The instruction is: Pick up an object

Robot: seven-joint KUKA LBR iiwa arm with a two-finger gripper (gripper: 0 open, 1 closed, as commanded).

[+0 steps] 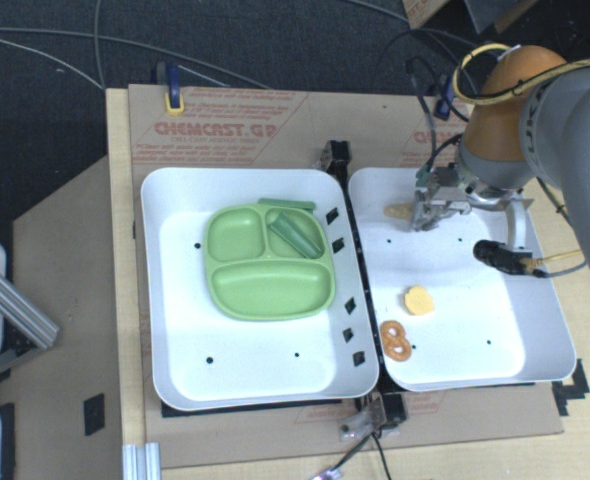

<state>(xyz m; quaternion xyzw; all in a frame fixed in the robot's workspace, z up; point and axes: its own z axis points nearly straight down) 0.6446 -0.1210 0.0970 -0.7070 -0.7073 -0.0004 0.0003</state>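
Camera view looks down at a slant on a bench [275, 118] topped with a brown sheet bearing red lettering, on which two shallow white bins sit side by side. The grey arm [565, 118], with its orange band [505, 108] above the wrist, reaches in from the right, over the far edge of the right bin [495, 308]. The gripper [430, 211] hangs low over the far left part of that bin, close to its floor. From this angle I cannot tell whether it is open or closed, and nothing can be seen held in it.

Three small things lie in the right bin. A flat tan piece [399, 211] lies near the bin's far left corner, just beside the gripper on the side toward the left bin; whether they touch I cannot tell. A round yellow piece [419, 301] lies on the floor in the left half, nearer the front edge and well apart from the gripper. A brown pretzel [396, 341] lies at the near left corner, close to the yellow piece.

The left bin [175, 298] holds a light green divided plate [265, 293] near its middle, with a darker green oblong piece [297, 234] in the plate's far right compartment. A blue and yellow clamp [175, 86] grips the bench's far edge, toward its left corner.
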